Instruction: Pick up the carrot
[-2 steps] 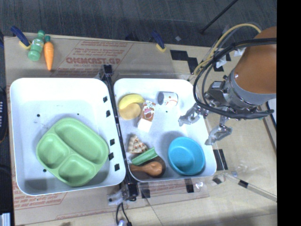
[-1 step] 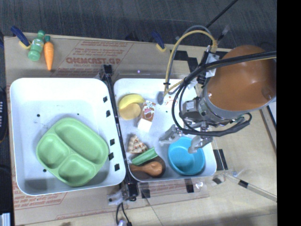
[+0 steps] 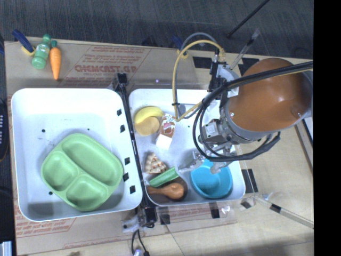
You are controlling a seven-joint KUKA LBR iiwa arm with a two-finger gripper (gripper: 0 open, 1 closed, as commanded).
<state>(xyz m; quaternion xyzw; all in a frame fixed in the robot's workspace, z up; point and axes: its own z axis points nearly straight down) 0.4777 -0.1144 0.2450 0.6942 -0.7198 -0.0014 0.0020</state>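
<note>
- although the grey kuka arm with its orange band (image 3: 269,95) hangs over the right-hand shallow white plastic bin (image 3: 139,96), the small orange plastic carrot with a green top (image 3: 55,61) lies far off to the tool's left and up, outside both bins, on the brown cardboard sheet (image 3: 101,63) at the bench's back edge.
- the two-finger gripper (image 3: 214,167) sits just above the round blue plastic bowl (image 3: 212,182); the wrist and cables hide its tips, so i cannot tell whether it is spread or pressed together, and nothing is seen pinched in it.
- the carrot's long axis runs roughly up-and-down in the view, leafy end farther from the camera, point nearer; a green plastic bottle toy (image 3: 40,55) touches or nearly touches its left side.
- my judgement: the coming move must cross the whole left-hand white bin (image 3: 21,143), which holds a green three-compartment plastic tray (image 3: 81,170).
- the cardboard bears red print reading "chemcast gp"; the smaller lines are too fine to read.
</note>
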